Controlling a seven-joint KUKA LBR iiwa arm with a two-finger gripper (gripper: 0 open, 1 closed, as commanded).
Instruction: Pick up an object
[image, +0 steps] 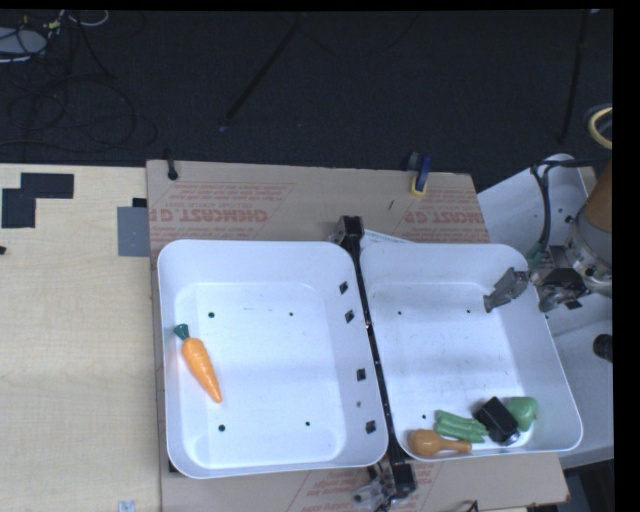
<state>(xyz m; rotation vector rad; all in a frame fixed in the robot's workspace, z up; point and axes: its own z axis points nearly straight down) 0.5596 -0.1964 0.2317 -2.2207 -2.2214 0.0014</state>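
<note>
A toy carrot (200, 368) lies by the left wall of the left bin (260, 262). In the near right corner of the right bin (450, 270) sit a green pod (459, 426), a black block (496, 419), a green piece (522, 408) and a yellow-orange gourd (438, 443), packed close together. My gripper (530, 290) hangs over the far right rim of the right bin, well above and behind that cluster. It is open, with nothing between its fingers (505, 288).
Both bins rest on a cardboard sheet (300, 205), with a black divider rail (365, 340) between them. A blue clip (420, 172) stands at the cardboard's far edge. Cables (545, 200) hang near the arm on the right.
</note>
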